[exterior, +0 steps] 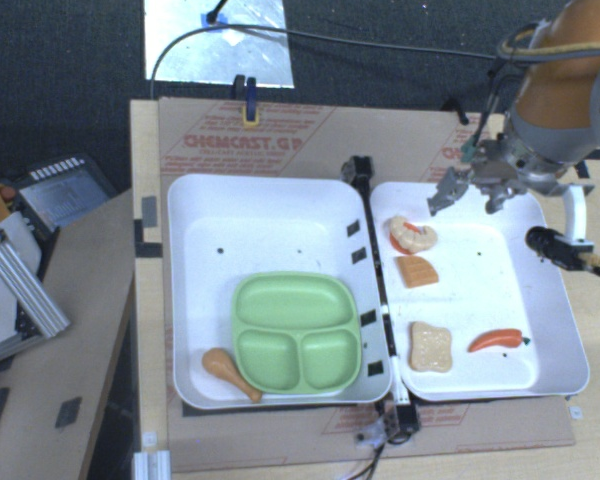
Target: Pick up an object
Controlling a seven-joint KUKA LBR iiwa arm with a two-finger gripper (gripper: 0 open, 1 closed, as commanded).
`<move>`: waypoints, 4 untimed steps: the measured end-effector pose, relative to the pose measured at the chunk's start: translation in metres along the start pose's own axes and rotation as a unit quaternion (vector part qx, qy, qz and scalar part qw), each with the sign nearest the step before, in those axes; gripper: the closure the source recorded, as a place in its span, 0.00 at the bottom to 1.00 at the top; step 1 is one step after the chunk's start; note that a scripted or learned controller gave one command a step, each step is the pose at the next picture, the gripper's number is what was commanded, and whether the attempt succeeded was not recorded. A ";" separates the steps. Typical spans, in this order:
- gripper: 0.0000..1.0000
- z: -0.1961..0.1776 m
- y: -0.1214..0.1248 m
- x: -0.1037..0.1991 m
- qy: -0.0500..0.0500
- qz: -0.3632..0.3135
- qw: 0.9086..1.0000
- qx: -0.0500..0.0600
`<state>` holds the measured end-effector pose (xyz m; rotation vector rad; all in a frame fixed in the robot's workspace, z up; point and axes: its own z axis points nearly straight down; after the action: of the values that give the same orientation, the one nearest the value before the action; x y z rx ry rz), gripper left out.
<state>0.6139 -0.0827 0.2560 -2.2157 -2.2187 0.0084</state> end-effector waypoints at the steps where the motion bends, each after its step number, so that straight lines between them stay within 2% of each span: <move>1: 0.00 -0.005 0.002 0.000 0.000 -0.001 1.000 -0.005; 3: 0.00 0.087 -0.006 -0.006 0.000 0.000 1.000 -0.003; 4: 0.00 0.131 0.000 -0.002 0.000 0.000 1.000 -0.003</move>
<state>0.6126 -0.0843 0.1250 -2.2181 -2.2227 0.0016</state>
